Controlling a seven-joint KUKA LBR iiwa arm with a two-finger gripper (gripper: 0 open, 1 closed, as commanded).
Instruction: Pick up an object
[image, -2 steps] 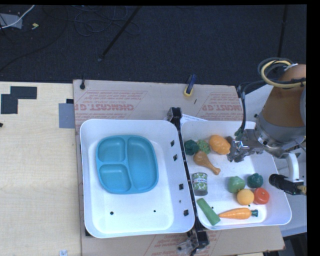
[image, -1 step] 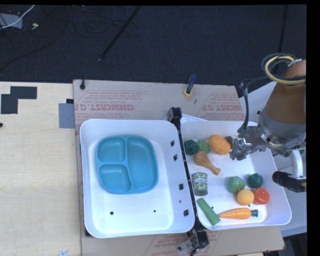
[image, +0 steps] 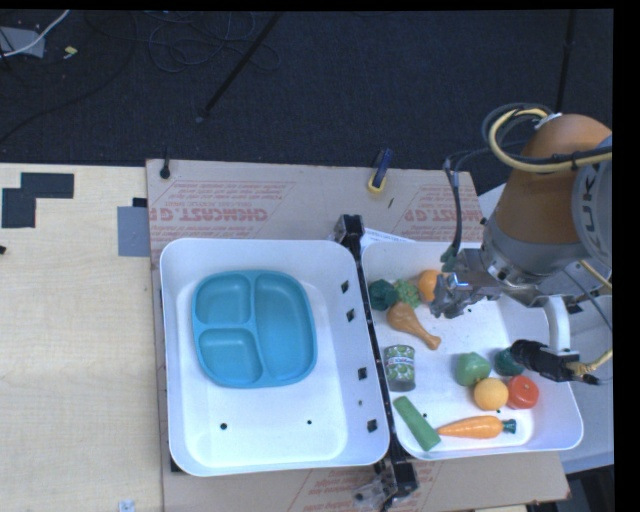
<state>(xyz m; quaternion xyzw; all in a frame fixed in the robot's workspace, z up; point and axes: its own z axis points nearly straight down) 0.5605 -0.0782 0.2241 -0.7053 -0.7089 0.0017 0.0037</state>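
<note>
Gripper: gripper (image: 452, 292) sits low in the upper part of the right bin (image: 560, 425); whether it is released or clenched cannot be told.
Contact: just beside the orange ball (image: 428, 284); no object seen in its grasp.
Chicken leg (image: 412, 323): lies left of centre in the right bin, just below-left of the gripper.
Long axis: diagonal, thick end toward upper left, thin end toward lower right.
Carrot (image: 474, 428): lower edge, axis near horizontal, green tip pointing right.
Left bin (image: 180, 420): holds a blue divided plate (image: 253, 328).

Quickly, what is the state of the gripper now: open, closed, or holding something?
Gripper: cannot be told; it hangs over the right bin, beside the orange ball and the chicken drumstick.
</note>
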